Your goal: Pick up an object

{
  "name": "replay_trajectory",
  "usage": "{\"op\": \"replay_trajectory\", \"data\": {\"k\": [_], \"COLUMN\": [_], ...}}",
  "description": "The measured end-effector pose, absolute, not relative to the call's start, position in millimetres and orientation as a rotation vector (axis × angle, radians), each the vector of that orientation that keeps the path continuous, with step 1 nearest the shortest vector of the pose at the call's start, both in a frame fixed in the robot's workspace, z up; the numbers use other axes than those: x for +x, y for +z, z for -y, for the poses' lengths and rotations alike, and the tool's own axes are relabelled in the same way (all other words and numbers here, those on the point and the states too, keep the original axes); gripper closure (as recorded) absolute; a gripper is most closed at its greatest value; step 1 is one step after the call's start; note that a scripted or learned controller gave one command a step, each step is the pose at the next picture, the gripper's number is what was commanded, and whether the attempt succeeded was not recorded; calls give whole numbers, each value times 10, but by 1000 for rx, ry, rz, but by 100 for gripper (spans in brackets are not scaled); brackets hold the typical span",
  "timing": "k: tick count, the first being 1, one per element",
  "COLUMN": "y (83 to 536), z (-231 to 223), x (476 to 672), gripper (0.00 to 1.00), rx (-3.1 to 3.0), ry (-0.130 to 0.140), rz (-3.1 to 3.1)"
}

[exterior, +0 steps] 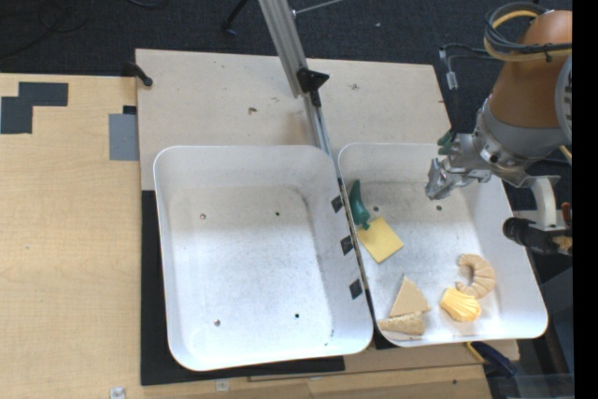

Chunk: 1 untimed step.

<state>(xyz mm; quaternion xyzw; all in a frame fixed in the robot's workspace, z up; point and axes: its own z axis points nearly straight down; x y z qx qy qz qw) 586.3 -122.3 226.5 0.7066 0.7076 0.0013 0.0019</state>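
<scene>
two white bins sit side by side on your tabletop (224, 98). your right bin (509, 318) holds a green piece (356, 203), a yellow square (380, 240), a tan wedge (407, 306), a yellow shell shape (461, 305) and a croissant-like piece (477, 271). your claw (439, 180) hovers over its far end, carrying nothing; its spread you cannot tell.

The arm (528, 98) comes in from the right edge of the view, its orange band bulging at the top right and the grey wrist section just below it. From there it slopes down and to the left, ending in the hand (441, 179). The hand hangs low with its tip pointing down and slightly left. Its metal fingers look close together, though they are too small and blurred to judge.
</scene>
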Motion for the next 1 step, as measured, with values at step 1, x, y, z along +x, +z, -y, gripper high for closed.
{"op": "replay_trajectory", "data": {"k": [1], "y": [2775], "z": [1233], "x": [5871], "gripper": [100], "rx": [2218], "ry": [3], "rz": [-2221]}}
